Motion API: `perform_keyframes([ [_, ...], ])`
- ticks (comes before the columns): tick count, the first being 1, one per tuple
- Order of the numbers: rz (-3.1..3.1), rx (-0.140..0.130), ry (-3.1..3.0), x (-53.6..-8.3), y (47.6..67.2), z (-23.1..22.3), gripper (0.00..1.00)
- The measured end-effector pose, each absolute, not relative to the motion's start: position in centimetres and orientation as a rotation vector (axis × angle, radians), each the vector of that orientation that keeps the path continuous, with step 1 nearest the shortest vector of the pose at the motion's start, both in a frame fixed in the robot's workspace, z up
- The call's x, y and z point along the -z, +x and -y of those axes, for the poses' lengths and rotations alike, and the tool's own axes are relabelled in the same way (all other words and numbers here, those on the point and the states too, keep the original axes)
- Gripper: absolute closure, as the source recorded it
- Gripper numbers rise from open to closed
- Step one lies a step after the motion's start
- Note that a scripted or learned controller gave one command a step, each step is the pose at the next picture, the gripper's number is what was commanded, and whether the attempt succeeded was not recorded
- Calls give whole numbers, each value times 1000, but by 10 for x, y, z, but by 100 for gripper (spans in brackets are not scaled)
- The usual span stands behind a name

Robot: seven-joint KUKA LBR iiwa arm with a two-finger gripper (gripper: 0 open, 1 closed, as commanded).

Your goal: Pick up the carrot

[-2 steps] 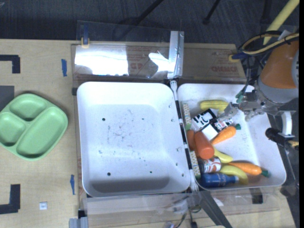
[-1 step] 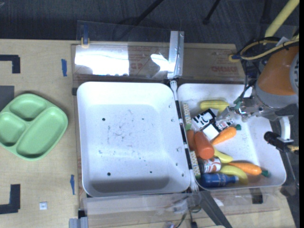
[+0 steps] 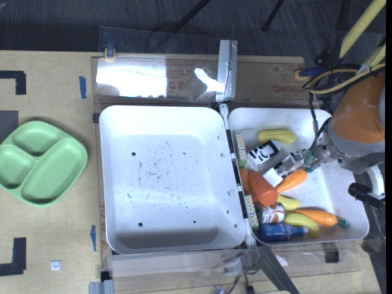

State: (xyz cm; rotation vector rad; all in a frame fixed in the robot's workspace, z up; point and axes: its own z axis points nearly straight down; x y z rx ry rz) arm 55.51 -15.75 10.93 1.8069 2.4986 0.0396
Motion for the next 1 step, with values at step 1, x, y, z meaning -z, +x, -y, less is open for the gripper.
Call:
perform_keyframes([
  [1, -2670, -2, 1649, -160, 519, 148, 0],
])
